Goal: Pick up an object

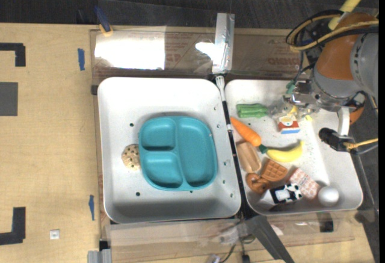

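Overhead, gripper point(299, 101) near right bin point(343, 162) far rim; grip state unclear.

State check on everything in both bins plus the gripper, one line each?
Teal divided plate: flat in the left bin, nothing in its compartments.
Cookie: flat beside the plate.
Green toy: lying in the right bin.
Carrot: lying at a slant.
Banana: on its side.
Silver ball: resting in the near corner.
Gripper: over the right bin, fingers unclear.
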Motion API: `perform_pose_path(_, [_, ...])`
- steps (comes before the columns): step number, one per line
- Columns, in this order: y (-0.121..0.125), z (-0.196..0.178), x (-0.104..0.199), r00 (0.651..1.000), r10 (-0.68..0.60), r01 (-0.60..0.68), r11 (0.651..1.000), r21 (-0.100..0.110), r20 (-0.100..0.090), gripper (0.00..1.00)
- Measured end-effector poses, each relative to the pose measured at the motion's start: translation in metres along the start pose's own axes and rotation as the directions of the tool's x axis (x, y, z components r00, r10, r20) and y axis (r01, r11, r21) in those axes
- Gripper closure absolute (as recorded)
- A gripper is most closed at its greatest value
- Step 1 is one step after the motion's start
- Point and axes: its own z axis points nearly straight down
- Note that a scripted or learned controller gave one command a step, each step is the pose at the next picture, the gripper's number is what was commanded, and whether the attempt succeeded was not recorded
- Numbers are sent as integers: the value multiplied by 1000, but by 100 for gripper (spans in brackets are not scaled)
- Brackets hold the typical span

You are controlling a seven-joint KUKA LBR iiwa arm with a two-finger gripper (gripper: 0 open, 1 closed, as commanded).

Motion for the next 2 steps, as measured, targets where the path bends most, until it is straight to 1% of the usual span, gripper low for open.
perform_pose_path(1, [24,-84,78,993,119,-119,993,-1,14,100])
perform_pose_path(2, [24,-125,86,990,140,-140,990,0,16,100])
